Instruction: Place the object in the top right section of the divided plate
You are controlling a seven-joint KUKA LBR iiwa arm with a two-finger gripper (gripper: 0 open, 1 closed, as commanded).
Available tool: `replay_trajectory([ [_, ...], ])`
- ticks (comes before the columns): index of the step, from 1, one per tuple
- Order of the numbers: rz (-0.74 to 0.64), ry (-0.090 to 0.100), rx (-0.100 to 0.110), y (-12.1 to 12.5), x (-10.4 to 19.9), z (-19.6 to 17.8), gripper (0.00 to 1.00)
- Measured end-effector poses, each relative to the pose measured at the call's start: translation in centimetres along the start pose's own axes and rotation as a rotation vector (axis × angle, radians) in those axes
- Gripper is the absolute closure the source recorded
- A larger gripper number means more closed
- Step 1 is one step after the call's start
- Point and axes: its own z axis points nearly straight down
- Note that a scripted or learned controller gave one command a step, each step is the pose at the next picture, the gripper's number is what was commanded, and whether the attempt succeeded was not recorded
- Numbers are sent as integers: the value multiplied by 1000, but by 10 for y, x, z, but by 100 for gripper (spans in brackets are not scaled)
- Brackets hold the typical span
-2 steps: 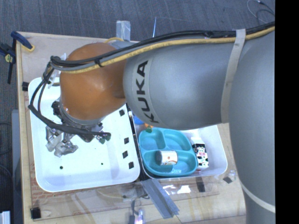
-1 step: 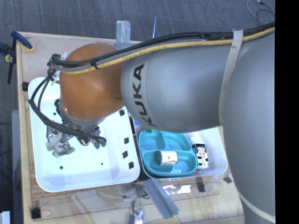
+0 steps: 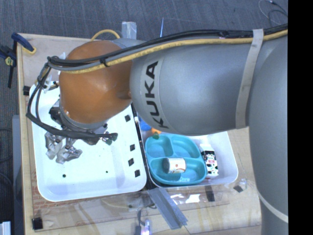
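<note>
- Camera view: the arm [image 3: 195,87] is the biggest thing here, grey with an orange band, reaching across and over the left bin [image 3: 88,185], well apart from the divided plate [image 3: 176,163].
- The left bin, white and shallow, sits just beside the divided plate's own bin [image 3: 227,168], both on the bench [image 3: 29,48].
- The divided plate is blue with three sections and lies in the right bin, its upper part tucked under the arm.
- The end effector [image 3: 61,150] hangs low over the left bin, far to the left of the divided plate; whether it is wide or narrow I cannot tell, and nothing shows held in it.
- The object [image 3: 175,165], a small pale cylinder lying on its side, rests in the plate's large lower section, so by my judgement it is not yet where the task wants it.
- A small black-and-white carton [image 3: 210,163] stands just right of the divided plate.
</note>
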Motion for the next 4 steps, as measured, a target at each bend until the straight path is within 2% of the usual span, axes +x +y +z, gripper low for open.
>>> replay_trajectory([
  [1, -103, 2, 0, -4, 10, -4, 100],
  [2, -300, -2, 1, 0, 14, -15, 100],
  [3, -336, -1, 0, 2, 12, -20, 100],
  [4, -593, 1, 0, -1, 15, -11, 100],
])
